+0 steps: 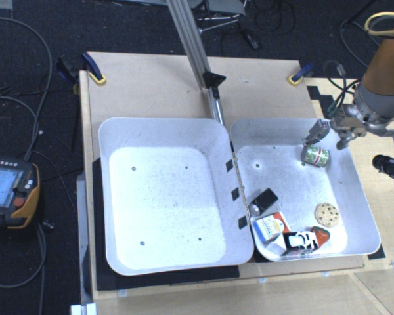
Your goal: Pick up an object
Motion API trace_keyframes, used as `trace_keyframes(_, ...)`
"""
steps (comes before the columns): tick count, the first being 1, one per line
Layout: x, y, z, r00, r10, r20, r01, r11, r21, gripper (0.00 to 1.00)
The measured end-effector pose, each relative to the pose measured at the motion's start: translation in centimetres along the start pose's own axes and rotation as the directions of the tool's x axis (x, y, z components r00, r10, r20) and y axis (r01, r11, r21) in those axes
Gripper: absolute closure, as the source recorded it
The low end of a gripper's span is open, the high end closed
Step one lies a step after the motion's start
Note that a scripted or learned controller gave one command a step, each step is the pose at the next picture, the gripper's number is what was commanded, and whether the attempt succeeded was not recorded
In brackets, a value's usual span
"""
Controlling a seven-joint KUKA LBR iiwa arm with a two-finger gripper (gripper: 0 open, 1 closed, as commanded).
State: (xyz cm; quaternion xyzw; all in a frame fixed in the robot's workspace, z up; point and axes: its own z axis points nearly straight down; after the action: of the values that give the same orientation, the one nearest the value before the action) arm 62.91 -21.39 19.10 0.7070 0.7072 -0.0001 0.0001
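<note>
Camera view looks down on two white bins side by side on a wooden bench [157, 90]. From the right the arm [384, 77] reaches in, grey with an orange band, and its gripper [329, 135] hangs over the far part of the right bin [354, 176]. Its two fingers [315, 134] are spread apart with nothing between them.

A small green can [316, 155] lies on its side on the bin floor just below the fingertips, close to them but not grasped. Further toward the near edge a round cookie [326, 214] lies well apart from the can. A black block [264, 199] sits near the bin's left wall. At the near corner a white and blue carton [270, 228] lies beside a red, black and white toy [306, 240], the two touching or nearly so.

The left bin [118, 143] has a speckled floor. A handheld pendant [10, 192] rests on the dark floor to the left of the bench.
</note>
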Motion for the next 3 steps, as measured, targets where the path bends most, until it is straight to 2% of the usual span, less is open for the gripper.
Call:
trace_keyframes(1,3.8,-2.0,5.9,0.997,0.078,-0.001,-0.078,0.997,0.003,0.00)
trace_keyframes(2,11.7,-1.6,8.2,1.000,-0.005,-0.002,0.005,1.000,0.001,0.00)
trace_keyframes(3,11.2,-6.3,10.0,1.000,0.000,0.000,0.000,1.000,-0.005,0.00)
